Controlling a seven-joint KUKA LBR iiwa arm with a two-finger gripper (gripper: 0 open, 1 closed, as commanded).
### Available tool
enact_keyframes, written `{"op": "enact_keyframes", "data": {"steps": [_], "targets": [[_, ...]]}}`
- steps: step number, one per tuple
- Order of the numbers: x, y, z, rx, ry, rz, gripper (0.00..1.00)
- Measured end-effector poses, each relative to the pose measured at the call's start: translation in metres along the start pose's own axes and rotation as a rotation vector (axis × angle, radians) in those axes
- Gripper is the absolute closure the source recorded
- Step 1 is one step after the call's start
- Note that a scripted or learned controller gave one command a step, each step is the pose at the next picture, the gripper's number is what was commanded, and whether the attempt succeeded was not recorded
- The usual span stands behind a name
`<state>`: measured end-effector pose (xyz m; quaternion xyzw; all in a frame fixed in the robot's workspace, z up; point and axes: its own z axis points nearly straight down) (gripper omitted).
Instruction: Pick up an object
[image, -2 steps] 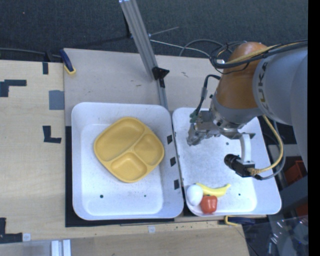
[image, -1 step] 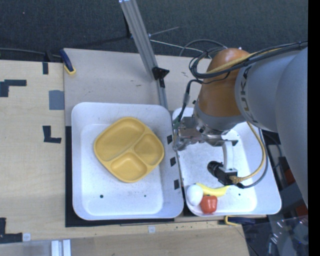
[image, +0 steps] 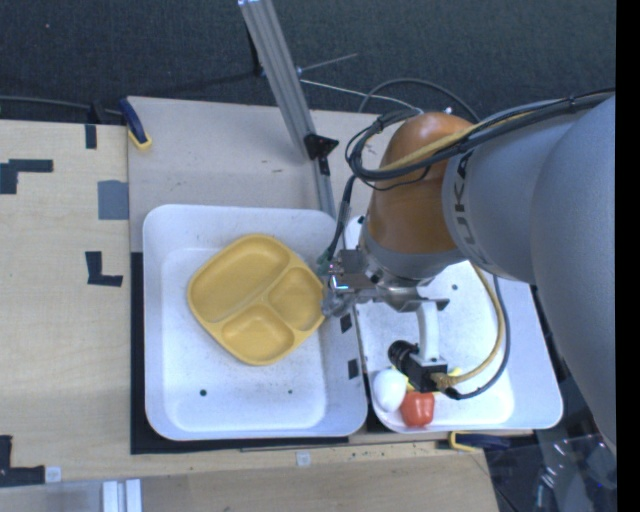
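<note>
Yellow divided tray (image: 255, 298) lies flat in the left bin (image: 170, 330), turned at an angle. Three compartments show: one long along its upper left, two smaller ones to the right and bottom. Smooth moulded plastic, rounded corners, raised rim. Its right corner sits near the wall shared by the two bins.

My claw (image: 336, 285) hangs just beside that right corner, over the shared wall; dark and metallic, partly under my wrist, so I cannot tell whether it is clenched or released, nor whether it touches the tray.

Right bin (image: 530, 390): a small white rounded object (image: 389, 386) and a red one (image: 419, 407) touching it, in the near left corner, by a black fitting with a yellow hose.

Both bins are shallow, white, faintly speckled. The worktop (image: 60, 300) is pale wood with grey tape marks.
</note>
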<state>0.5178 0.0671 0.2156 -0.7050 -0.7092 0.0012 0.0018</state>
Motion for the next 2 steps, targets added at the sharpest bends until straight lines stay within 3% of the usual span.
{"op": "enact_keyframes", "data": {"steps": [1,2], "targets": [[0.0310,-0.0174,-0.0198,-0.003,0.001,0.000,1.00],[0.0288,-0.0170,-0.0187,-0.002,-0.001,0.003,0.00]]}}
